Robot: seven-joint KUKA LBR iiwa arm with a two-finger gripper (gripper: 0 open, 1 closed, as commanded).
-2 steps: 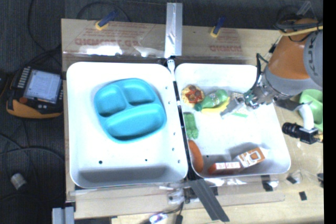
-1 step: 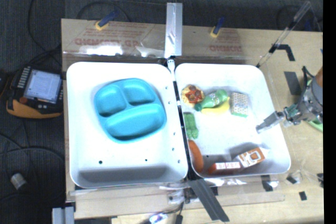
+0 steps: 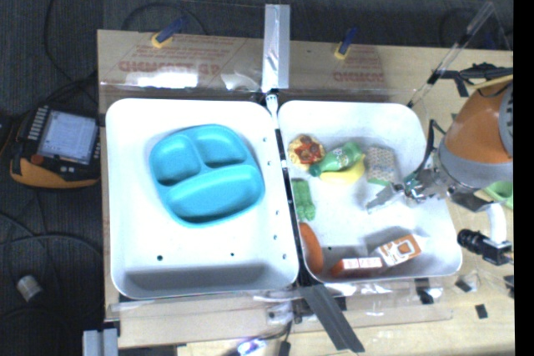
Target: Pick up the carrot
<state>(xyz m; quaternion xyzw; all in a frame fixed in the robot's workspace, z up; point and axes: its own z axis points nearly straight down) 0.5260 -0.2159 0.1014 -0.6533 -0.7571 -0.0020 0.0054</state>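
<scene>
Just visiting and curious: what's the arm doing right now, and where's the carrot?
Gripper low in right bin, jaws open, holding nothing. Carrot lies apart at the bin's front-left corner, untouched. Sauce bottle beside it.

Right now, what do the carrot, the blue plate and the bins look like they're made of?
carrot: looks like toy plastic, smooth orange with a slight sheen; could be rubber.
blue plate: likely moulded plastic, uniform cyan, soft-edged dividers, semi-gloss.
bins: white plastic by the look, rounded corners, glossy highlights along the rims.
</scene>
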